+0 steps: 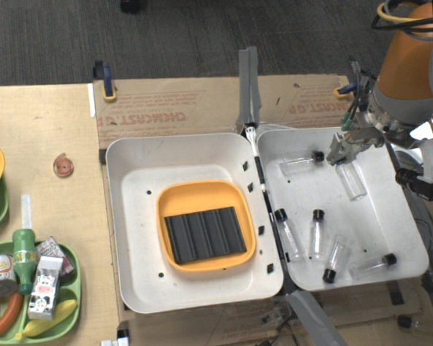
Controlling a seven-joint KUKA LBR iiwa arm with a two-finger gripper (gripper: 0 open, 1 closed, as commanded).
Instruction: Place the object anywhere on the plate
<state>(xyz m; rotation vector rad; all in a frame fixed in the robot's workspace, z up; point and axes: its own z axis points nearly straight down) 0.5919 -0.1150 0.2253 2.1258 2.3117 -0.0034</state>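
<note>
Holding a dark ribbed slab (205,233), the orange plate (171,204) fills the left bin (131,210); end effector (344,147) grip unclear.

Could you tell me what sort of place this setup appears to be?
Most likely a robotics lab test bench for pick-and-place trials. Two shallow white bins sit on taped-down cardboard; one holds an orange plate, the other scattered clear vials. A tray of toy food waits on the wooden table alongside.
</note>
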